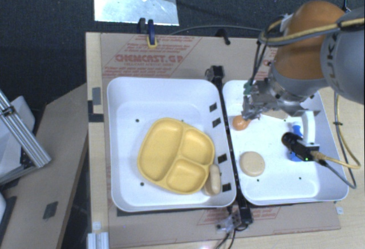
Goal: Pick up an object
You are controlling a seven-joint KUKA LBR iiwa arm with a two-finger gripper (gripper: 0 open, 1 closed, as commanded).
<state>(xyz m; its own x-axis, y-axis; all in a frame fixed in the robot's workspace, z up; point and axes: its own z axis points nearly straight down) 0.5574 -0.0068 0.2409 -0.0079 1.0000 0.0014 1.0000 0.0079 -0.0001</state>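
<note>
In the right bin (319,185), a small orange object (241,123) lies near the left wall. My gripper (250,112) hangs directly over it, its tip at the object's upper right edge. Part of the orange object is hidden under the gripper, and whether they touch cannot be made out. A tan round disc (251,163) lies flat in the same bin, nearer the front and apart from the gripper.
The left bin (131,99) holds a yellow divided tray (175,155) with a beige oval piece (214,179) against its front right corner. A small blue thing (295,130) lies at the right of the right bin. A black divider (223,128) separates the bins.
</note>
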